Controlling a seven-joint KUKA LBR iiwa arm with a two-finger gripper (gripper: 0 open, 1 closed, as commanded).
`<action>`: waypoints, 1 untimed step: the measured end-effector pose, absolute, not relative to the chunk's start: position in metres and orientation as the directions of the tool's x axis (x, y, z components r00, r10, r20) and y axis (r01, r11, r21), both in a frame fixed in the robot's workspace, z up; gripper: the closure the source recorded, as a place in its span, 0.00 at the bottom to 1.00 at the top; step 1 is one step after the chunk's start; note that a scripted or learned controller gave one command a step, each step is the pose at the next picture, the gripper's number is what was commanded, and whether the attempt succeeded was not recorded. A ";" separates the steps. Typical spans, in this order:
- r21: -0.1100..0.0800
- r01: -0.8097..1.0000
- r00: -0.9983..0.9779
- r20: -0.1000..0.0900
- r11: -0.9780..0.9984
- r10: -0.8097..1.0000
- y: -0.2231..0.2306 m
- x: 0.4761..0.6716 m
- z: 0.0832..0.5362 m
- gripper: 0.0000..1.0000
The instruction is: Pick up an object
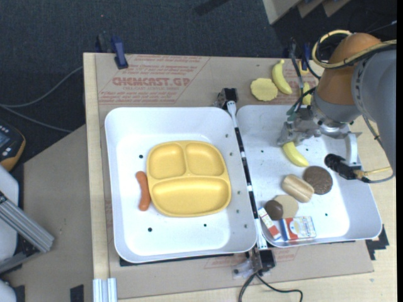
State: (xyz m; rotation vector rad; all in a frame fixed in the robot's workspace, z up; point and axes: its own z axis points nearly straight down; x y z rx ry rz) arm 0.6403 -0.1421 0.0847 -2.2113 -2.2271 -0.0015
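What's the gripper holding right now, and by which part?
Cannot be told. The gripper sits low in the right bin, just above the upper end of a banana, but the wrist hides whether anything is gripped.

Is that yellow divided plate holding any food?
Empty. All three compartments of the yellow plate show bare yellow; the sausage lies beside it, on the left bin's floor.
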 end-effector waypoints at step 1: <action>0.011 1.000 -0.008 0.001 0.008 1.000 -0.073 0.635 0.192 1.00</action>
